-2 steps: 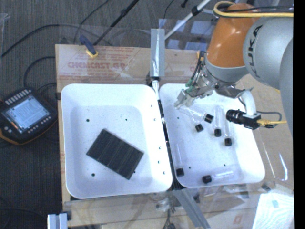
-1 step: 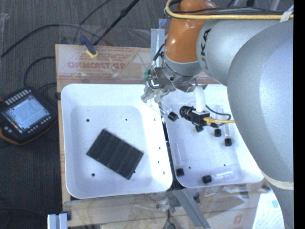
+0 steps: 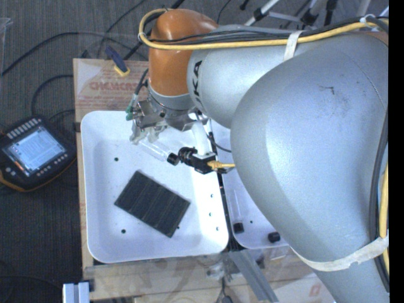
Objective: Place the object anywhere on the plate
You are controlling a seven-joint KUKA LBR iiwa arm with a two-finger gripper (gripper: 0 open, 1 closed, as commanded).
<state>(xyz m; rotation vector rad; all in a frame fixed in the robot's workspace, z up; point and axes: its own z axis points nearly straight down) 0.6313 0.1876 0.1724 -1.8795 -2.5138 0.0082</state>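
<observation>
End effector (image 3: 144,134): hovering near left bin (image 3: 101,245) far rim, well apart from dark plate (image 3: 152,203); finger state indiscernible.

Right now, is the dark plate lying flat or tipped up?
Flat: the dark plate lies with its whole face on the left bin floor.
</observation>
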